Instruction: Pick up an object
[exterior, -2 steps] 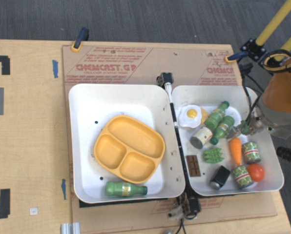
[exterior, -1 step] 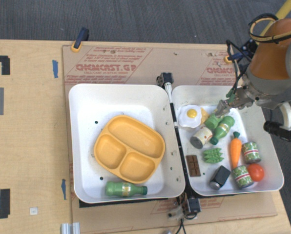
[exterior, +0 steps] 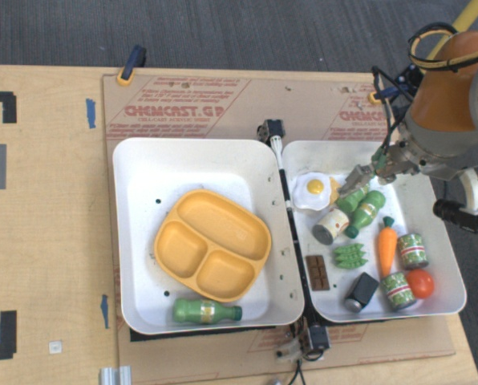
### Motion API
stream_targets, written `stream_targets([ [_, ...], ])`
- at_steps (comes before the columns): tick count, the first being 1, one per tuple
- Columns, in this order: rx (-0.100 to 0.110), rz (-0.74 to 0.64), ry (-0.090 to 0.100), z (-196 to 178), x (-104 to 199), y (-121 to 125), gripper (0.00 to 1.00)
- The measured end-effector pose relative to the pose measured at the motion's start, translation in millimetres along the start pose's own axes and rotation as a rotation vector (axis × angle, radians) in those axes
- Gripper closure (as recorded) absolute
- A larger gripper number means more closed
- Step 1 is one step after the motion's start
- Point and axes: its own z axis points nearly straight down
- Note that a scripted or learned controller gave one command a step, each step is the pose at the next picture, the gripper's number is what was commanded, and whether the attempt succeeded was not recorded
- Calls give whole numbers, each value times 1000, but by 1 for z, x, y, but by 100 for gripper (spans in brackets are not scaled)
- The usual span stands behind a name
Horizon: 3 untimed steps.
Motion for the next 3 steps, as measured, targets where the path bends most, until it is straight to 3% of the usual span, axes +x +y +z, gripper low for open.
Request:
stream_targets([
  [1,-10,-182,-9,65,-9,-33,0],
  [2,-13,-181,-12,55,-10,-33,100],
  [3,-3,-414,-2,-7,52,-46,100],
])
